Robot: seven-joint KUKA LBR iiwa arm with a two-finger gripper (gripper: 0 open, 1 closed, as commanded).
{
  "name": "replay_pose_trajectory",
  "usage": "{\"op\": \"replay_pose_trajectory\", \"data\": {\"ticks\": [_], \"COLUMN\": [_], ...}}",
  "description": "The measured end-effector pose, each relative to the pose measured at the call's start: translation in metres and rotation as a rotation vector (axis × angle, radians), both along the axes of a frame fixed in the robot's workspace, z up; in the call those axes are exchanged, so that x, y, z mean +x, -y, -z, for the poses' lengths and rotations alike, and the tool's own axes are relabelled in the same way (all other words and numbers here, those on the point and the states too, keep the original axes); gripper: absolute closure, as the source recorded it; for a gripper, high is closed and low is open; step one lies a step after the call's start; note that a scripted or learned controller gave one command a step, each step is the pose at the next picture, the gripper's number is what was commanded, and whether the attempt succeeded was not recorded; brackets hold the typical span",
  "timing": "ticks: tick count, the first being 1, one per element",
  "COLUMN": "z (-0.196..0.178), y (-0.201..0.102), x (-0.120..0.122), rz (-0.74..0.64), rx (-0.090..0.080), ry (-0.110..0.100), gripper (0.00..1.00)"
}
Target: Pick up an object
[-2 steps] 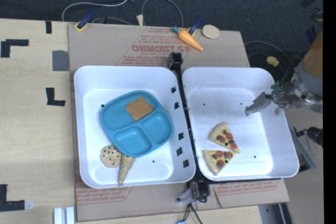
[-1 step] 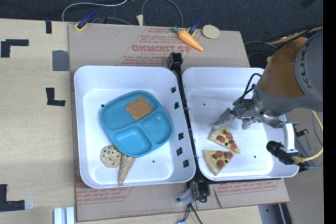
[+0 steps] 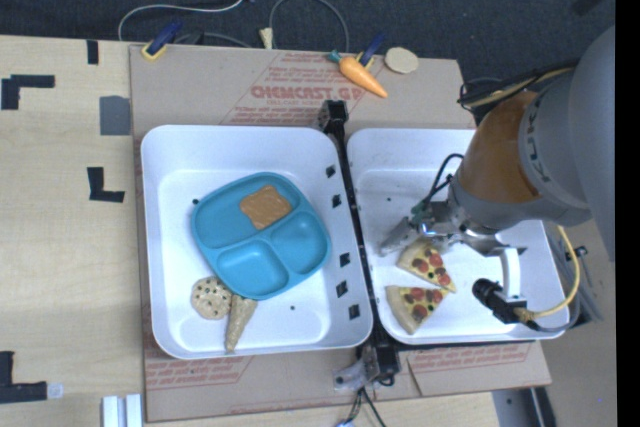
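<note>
Inspector: The gripper [image 3: 425, 227] sits low in the right bin [image 3: 400, 147]; whether it is clenched or released cannot be told.

Clerk: Its object?

Inspector: Probably the upper pizza slice [image 3: 428, 264], just beside it.

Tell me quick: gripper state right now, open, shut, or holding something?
Gripper: cannot be told; it sits low in the right bin, just above the upper pizza slice, and nothing is seen held.

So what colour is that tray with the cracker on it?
Blue tray, clearest in the camera view.
</note>
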State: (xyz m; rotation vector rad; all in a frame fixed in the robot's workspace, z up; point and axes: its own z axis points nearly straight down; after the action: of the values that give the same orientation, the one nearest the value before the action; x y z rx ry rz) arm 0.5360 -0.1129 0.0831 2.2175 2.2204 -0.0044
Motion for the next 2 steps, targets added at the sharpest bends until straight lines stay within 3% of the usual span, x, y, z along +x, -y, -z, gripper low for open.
{"op": "replay_pose_trajectory", "data": {"ticks": [1, 2], "z": [-0.004, -0.101], "y": [-0.001, 0.070], "x": [-0.023, -0.013], "rz": [0.000, 0.005], "rx": [0.000, -0.002], "ry": [0.011, 0.009], "gripper": [0.00, 0.00]}}
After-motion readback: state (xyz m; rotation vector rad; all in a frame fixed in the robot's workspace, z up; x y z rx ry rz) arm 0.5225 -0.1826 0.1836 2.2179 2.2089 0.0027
